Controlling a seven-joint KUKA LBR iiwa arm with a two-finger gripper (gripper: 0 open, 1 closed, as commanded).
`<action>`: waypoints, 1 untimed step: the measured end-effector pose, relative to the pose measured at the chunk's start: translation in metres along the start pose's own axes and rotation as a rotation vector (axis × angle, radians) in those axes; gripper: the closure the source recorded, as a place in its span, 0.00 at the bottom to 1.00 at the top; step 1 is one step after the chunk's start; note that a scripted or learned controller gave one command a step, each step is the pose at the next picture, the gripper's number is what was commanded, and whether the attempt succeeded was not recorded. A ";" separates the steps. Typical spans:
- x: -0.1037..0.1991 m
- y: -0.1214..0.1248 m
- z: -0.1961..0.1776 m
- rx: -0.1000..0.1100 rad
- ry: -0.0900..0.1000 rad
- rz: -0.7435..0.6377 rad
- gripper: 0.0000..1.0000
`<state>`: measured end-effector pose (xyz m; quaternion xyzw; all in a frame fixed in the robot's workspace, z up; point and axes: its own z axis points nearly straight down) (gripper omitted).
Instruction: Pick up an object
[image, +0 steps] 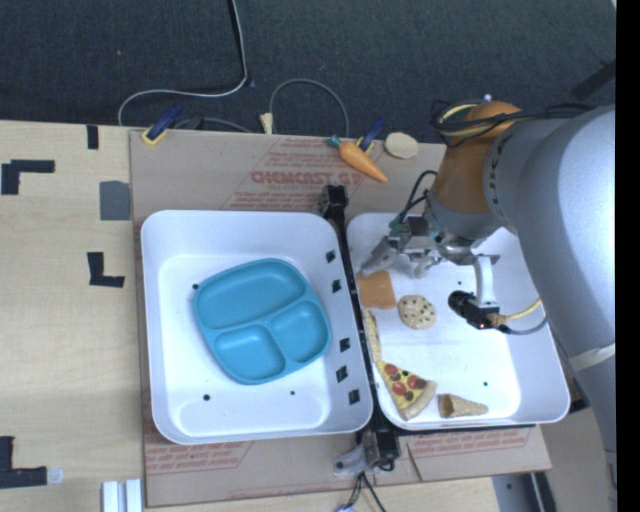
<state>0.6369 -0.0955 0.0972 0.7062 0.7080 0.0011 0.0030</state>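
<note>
Camera view, from where I stand: the gripper (392, 254) hangs low in the right bin (535, 375), fingers spread with nothing between them, tips just above the tan bread-like slice (377, 290) against the bin's left wall, likely the pick target. Cookie (416, 311), pizza slice (404, 386) and a small wedge (461, 406) lie spread apart, giving each room for a grasp. The blue divided plate (261, 318) sits alone in the left bin (165, 300); a toy carrot (362, 161) lies outside on the cardboard.
</note>
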 end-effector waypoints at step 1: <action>0.002 -0.016 0.011 0.000 -0.001 0.001 0.00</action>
